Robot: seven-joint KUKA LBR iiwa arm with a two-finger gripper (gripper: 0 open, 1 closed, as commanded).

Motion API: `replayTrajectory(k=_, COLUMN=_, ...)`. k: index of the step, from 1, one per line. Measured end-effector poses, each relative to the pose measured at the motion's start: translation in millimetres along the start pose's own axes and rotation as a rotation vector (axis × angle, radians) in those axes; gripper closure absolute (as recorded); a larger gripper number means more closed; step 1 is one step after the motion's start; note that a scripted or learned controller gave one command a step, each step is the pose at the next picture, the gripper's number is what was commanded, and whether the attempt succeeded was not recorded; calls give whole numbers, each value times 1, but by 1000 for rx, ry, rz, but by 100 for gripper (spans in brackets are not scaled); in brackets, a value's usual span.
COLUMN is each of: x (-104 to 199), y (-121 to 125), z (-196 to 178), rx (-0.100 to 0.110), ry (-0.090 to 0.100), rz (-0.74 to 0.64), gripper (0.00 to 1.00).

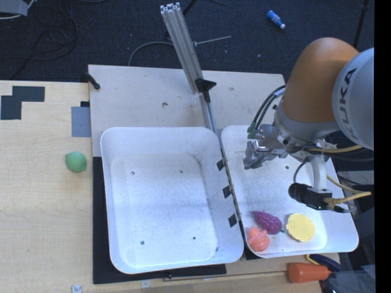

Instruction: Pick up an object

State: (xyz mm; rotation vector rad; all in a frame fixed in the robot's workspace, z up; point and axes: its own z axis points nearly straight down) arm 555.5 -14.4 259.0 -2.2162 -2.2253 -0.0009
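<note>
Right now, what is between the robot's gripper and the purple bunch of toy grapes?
Nothing. In the camera view, bare white floor of the right bin lies between the gripper and the purple bunch of toy grapes.

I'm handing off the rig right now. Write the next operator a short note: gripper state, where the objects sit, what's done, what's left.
Gripper: over the upper part of the right bin, nothing seen in it; open or shut can't be judged.
Objects: purple grape bunch, orange-pink piece and yellow round piece lie near the right bin's front edge. A green ball sits on the bench, left of the left bin.
Done: no pick yet.
Left: descend on one object, grasp, lift.
</note>
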Motion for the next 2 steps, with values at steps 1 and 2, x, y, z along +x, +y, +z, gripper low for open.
replayTrajectory(k=1, x=44, y=-5, z=1, rx=0, ry=-1, rz=1, gripper=100)
replayTrajectory(k=2, x=104, y=-10, z=8, rx=1, ry=0, rz=0, gripper=100)
